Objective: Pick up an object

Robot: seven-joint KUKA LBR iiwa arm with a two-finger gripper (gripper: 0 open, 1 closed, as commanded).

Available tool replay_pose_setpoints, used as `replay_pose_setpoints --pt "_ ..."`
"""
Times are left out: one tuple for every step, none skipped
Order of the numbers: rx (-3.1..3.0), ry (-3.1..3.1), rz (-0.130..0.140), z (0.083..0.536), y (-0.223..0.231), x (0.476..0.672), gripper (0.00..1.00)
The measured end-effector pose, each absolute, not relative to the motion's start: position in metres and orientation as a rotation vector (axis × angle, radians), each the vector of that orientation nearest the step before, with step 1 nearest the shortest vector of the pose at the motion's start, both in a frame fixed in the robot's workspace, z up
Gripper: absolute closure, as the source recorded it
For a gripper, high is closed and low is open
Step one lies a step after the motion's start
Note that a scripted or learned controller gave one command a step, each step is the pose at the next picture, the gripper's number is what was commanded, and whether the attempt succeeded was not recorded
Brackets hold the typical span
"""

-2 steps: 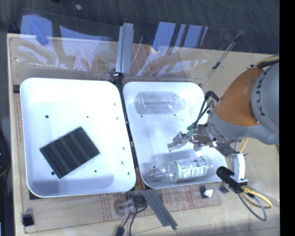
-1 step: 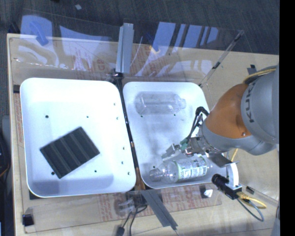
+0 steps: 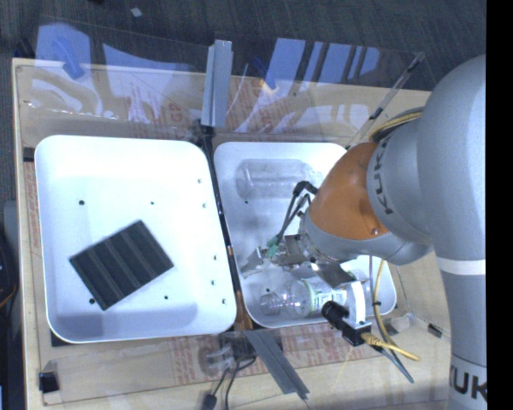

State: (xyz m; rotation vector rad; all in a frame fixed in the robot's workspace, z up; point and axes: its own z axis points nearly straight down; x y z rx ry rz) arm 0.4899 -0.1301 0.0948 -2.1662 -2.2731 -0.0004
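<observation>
A black ribbed flat pad [image 3: 121,264] lies tilted in the left bin [image 3: 60,165]. In the right bin [image 3: 231,165], a clear plastic bottle [image 3: 269,178] lies near the far wall. A second clear bottle [image 3: 292,301] with a green-marked label lies near the front wall. My gripper [image 3: 268,259] is low over the middle of the right bin, just above the front bottle and close to the bin's left wall. The orange-banded wrist [image 3: 346,203] hides much of the right bin's right half.
The two bins meet at a dark divider [image 3: 225,237]. A clear plastic screen with a grey post [image 3: 216,79] stands behind them. A grey metal bracket [image 3: 278,361] and cables lie in front of the right bin.
</observation>
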Motion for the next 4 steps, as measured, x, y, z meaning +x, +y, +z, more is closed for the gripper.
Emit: replay_pose_setpoints --pt "-2.449 -1.964 0.003 0.131 -0.161 0.532 0.0" --pt "-2.524 -1.867 0.003 0.143 -0.187 0.647 0.0" --pt "-2.51 -1.879 0.007 0.152 -0.184 0.647 1.0" --pt "-2.71 -1.575 0.009 0.151 -0.2 0.622 1.0"
